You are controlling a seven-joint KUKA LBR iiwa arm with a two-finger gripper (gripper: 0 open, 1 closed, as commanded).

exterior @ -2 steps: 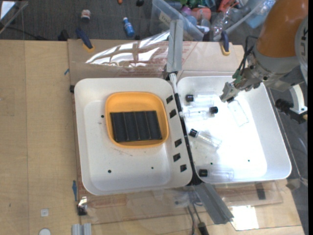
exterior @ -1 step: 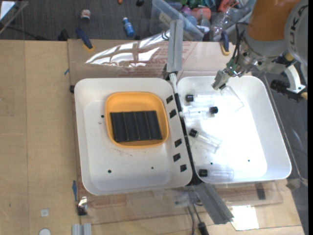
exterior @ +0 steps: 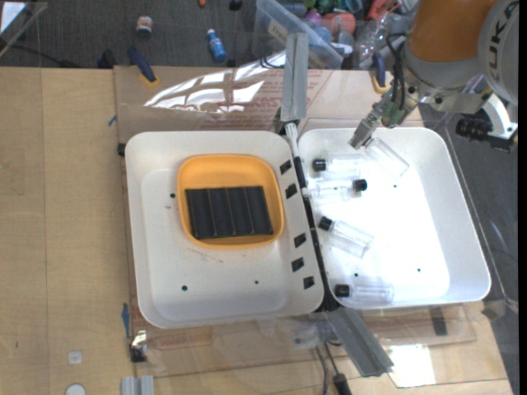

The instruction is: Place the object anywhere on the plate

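Observation:
An orange plate [exterior: 233,166] lies in the left bin [exterior: 156,220], and a black ribbed slab [exterior: 229,211] rests flat on it. Several clear vials with black caps lie in the right bin [exterior: 436,245]: one near the back left [exterior: 336,165], one just below it [exterior: 333,188], one in the middle [exterior: 347,234], one at the front [exterior: 368,290]. My gripper [exterior: 361,138] hangs over the back of the right bin, pointing down and left. Its tip is right beside another clear vial [exterior: 387,153]; whether it touches that vial is unclear.
A black divider with clips [exterior: 298,220] separates the two bins. A metal bar [exterior: 294,81] stands up behind it. Behind the bench sits a clear tub of coloured toys [exterior: 329,2]. The arm's orange band [exterior: 449,15] looms at the upper right.

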